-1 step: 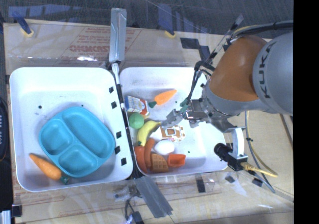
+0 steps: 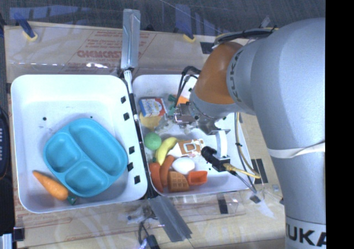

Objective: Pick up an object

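Nearest the camera, along the front wall of the right bin, the toy food is lying in a tight heap: a waffle, a white egg, a yellow banana and a green ball, all touching or overlapping; these are looking like light, stiff, smooth plastic, likely to slip, so the egg or banana, sitting on top, would probably be best taken across the narrow middle; the waffle is lying flat and wedged, harder to get under. In the left bin an orange carrot is lying beside a blue divided plate, well apart from the arm. Farther back, the gripper is hanging over the right bin just behind the heap, near a small carton; the wrist is covering it, so I cannot tell whether the fingers are apart or together, nor whether anything is lying beneath.
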Tool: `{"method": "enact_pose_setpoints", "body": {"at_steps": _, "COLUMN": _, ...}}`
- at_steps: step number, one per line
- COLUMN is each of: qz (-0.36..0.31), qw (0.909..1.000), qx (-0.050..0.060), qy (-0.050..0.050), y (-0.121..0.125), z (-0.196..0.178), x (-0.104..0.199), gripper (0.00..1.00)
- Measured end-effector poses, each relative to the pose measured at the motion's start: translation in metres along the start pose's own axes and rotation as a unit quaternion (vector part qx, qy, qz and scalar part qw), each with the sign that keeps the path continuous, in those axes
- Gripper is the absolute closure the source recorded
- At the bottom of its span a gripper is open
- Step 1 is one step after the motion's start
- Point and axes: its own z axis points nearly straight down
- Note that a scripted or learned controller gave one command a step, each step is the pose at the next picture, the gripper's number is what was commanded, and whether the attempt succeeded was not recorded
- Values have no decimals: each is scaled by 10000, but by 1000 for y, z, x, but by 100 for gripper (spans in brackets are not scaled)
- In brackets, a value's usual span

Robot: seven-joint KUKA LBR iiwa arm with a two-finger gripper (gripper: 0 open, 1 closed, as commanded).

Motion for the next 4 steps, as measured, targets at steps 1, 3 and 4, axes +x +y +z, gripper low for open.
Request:
{"method": "enact_pose_setpoints", "body": {"at_steps": 1, "qz": -460, "qw": 9989, "qx": -52, "qy": 0, "y": 7, "z": 3, "x": 10, "gripper": 0}}
{"method": "enact_pose_setpoints", "body": {"at_steps": 3, "qz": -884, "qw": 9961, "qx": -84, "qy": -20, "y": -92, "z": 4, "x": 0, "gripper": 0}}
{"method": "enact_pose_setpoints", "body": {"at_steps": 4, "qz": -1775, "qw": 9841, "qx": -71, "qy": -15, "y": -3, "z": 3, "x": 3, "gripper": 0}}
